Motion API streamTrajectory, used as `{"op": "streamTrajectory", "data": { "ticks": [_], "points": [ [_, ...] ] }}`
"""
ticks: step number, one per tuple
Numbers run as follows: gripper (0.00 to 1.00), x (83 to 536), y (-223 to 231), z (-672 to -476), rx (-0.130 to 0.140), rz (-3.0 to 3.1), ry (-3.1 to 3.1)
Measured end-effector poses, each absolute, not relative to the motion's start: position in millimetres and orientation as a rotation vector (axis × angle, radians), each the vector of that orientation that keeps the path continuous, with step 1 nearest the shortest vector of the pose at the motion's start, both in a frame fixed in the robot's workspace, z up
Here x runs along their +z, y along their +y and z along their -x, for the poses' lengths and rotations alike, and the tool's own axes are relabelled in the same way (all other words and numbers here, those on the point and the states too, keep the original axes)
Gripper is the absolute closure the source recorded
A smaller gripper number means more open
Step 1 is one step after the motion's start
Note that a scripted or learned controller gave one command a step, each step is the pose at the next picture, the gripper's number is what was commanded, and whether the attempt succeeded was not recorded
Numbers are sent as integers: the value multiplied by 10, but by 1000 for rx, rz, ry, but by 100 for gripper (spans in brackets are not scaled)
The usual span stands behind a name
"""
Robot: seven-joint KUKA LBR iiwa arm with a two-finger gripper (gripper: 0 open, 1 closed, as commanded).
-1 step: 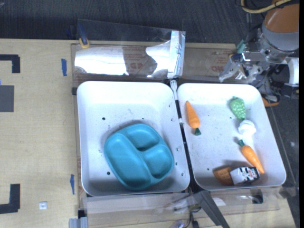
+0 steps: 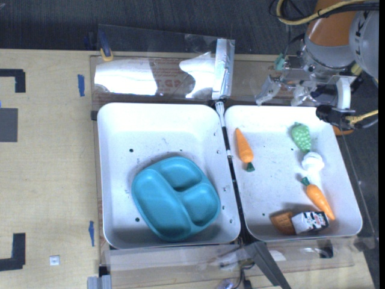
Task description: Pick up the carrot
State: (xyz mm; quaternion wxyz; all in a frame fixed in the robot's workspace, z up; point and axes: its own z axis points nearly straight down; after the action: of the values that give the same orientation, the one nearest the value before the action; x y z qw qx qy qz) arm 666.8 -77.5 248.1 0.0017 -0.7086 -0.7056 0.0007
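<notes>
Gripper [image 2: 281, 96] open, empty, beyond right bin [image 2: 352, 179] far rim; 2 carrots: approach left carrot [image 2: 243, 146], clear of clutter, across its width

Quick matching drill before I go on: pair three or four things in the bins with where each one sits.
1. blue divided dish
2. green grapes
3. small carton
4. hand

a. right bin, near front edge
b. above right bin's far rim
c. left bin
d. right bin, far right corner

Pairs: 1-c, 2-d, 3-a, 4-b
</notes>
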Motion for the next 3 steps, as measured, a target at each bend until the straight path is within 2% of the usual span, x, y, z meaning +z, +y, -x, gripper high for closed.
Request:
{"op": "streamTrajectory", "data": {
  "ticks": [1,2,3],
  "points": [
    [0,2495,-789,-6669,1,2227,-2214],
    [0,1725,-1066,-5602,6,2366,-2061],
    [0,1358,-1803,-5341,8,2460,-1948]
  ]
}}
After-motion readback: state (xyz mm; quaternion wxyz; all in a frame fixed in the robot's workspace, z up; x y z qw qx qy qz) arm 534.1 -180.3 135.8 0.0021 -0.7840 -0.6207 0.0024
